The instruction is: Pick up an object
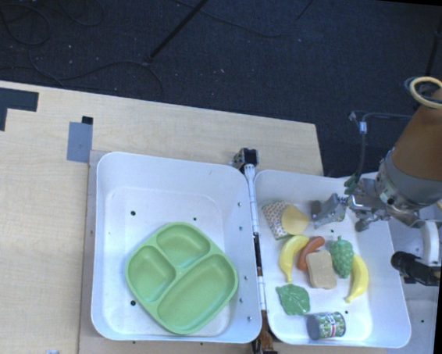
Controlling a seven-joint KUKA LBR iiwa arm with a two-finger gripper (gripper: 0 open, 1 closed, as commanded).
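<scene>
My gripper [344,211] hangs spread and empty over the right bin [390,253]; I should centre squarely above the broccoli [342,256] before dropping.

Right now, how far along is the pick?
Done: the gripper is over the right bin, above the toy food pile. In hand: nothing shows between its fingers. Left: the whole grasp and lift; both bananas, the bread and the can lie in the bin.
</scene>
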